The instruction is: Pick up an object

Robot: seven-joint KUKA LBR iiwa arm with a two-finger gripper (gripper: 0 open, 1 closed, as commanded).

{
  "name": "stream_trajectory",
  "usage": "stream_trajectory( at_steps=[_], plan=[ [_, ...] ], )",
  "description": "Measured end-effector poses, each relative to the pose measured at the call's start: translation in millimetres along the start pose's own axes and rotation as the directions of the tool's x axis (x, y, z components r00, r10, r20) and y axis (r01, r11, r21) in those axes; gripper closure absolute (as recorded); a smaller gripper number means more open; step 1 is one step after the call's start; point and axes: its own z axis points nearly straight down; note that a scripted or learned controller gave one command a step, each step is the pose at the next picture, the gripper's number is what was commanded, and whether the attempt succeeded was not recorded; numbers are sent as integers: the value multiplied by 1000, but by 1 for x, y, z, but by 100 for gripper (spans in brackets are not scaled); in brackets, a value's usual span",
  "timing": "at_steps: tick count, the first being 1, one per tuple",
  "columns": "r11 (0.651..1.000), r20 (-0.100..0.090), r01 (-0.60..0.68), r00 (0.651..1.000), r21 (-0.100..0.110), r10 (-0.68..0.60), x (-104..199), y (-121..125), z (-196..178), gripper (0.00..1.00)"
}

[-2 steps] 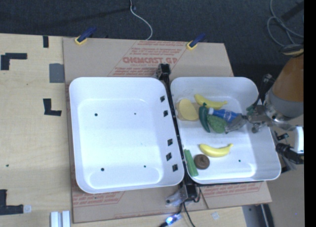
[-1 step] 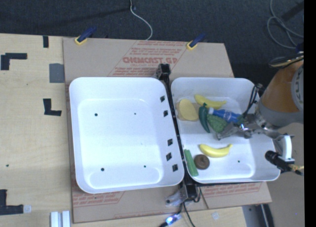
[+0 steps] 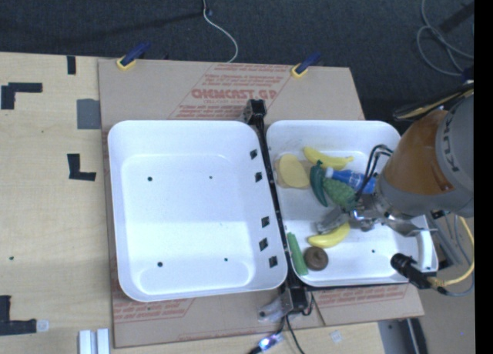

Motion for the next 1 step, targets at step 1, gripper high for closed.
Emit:
stream_trajectory(
  at_steps=[1],
  plan=[
    [1000,1,3,1000,-5,-3,21,102,0,0]
  ],
)
